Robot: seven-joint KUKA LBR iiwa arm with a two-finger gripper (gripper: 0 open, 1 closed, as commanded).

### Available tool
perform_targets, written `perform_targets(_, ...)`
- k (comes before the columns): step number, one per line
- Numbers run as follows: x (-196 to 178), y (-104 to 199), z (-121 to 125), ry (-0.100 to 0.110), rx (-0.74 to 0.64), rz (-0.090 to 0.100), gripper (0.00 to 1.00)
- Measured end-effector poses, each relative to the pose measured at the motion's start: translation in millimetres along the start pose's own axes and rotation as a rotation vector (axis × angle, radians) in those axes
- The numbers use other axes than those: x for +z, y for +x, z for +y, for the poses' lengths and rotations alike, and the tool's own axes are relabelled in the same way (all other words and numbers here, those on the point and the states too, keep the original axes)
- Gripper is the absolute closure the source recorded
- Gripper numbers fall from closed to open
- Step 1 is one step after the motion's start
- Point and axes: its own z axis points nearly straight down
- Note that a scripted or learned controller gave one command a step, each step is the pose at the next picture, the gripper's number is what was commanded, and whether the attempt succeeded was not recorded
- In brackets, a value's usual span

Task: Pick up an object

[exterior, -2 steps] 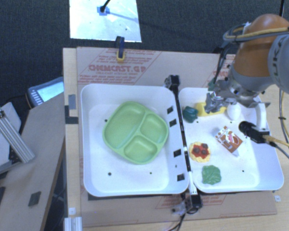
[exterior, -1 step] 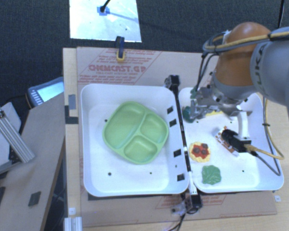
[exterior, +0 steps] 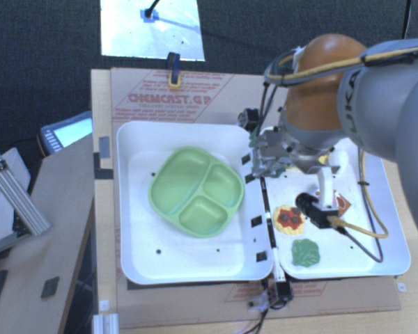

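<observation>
The gripper (exterior: 263,167) hangs just beside the green plate (exterior: 195,190). Whether it is open or grips anything, I cannot tell.

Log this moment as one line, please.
tool: over right bin, left side | green plate: left bin | yellow-red toy, green toy: right bin

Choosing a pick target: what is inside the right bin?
A yellow-and-red toy, a green leafy toy and a reddish piece, partly hidden. The arm covers the right bin's far half.
</observation>
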Motion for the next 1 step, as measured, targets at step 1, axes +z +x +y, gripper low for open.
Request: perform_targets(1, -1.3, 43.4, -30.4, 0.002, 0.0, 0.0, 1.0)
